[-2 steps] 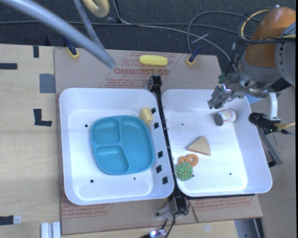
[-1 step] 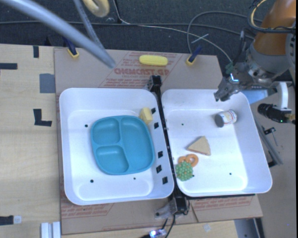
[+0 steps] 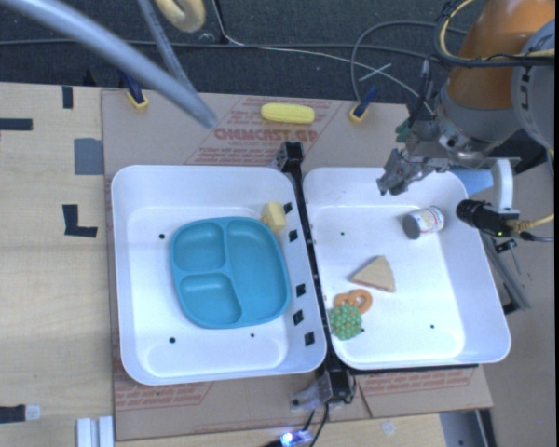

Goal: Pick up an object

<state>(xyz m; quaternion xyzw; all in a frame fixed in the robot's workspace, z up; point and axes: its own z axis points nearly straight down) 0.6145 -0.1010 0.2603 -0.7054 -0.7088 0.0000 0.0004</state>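
In the right bin point(image 3: 466, 343) lie a small can point(image 3: 423, 222) on its side, a tan wedge-shaped piece point(image 3: 375, 274), an orange pretzel-like ring point(image 3: 355, 299) and a green knobbly ball point(image 3: 346, 321). My gripper point(image 3: 396, 181) hangs over the bin's back part, up and left of the can, apart from it. I see nothing between its dark fingers.
The left bin point(image 3: 130, 250) holds a blue divided plate point(image 3: 229, 271) and a small yellow block point(image 3: 276, 215) by the divider. A yellow banana-shaped object point(image 3: 287, 113) lies on the cardboard behind the bins. Black clips point(image 3: 291, 156) join the bins.
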